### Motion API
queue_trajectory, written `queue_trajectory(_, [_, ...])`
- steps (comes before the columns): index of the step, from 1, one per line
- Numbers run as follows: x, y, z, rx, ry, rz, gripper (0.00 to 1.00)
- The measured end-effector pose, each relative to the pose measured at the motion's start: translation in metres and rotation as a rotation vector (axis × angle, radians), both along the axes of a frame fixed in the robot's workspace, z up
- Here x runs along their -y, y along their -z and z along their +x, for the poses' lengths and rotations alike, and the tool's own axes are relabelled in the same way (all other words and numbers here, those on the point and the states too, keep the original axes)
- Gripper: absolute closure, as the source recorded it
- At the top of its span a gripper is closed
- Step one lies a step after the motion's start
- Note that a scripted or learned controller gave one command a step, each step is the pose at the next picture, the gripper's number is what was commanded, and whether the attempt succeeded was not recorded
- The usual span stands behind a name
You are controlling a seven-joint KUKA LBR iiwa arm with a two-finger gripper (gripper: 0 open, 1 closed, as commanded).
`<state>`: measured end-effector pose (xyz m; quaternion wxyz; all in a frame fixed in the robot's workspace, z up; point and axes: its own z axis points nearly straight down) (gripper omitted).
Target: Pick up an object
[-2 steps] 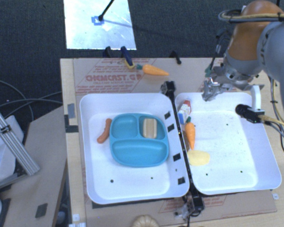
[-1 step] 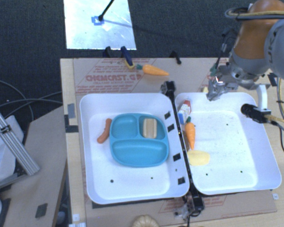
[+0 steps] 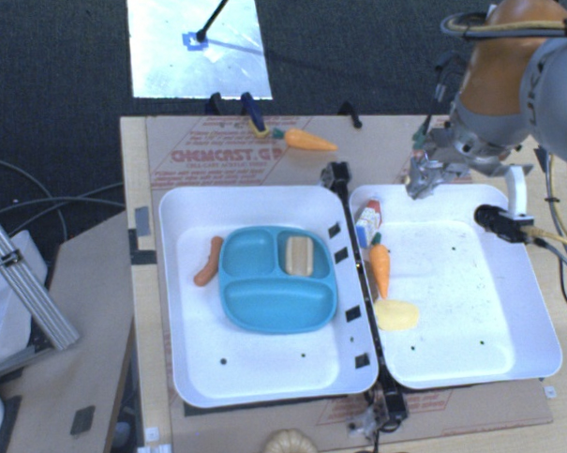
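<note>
From my seat I read red print on the brown cardboard sheet (image 3: 226, 154) lying under the two bins: the large word looks like "CHEMCAST", followed by letters that seem to be "GP". Smaller red lines above and beside it are too fine for me to make out. The small carton (image 3: 366, 223) in the right bin carries markings I cannot read.

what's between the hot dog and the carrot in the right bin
In the camera view, the blue plate and the black divider lie between the hot dog and the carrot.
</note>
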<state>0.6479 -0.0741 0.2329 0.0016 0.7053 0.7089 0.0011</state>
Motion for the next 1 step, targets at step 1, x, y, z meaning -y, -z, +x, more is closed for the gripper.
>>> queue_trajectory(1, [-0.0018,0.0003,-0.0026,-0.002,0.000,0.000,1.00])
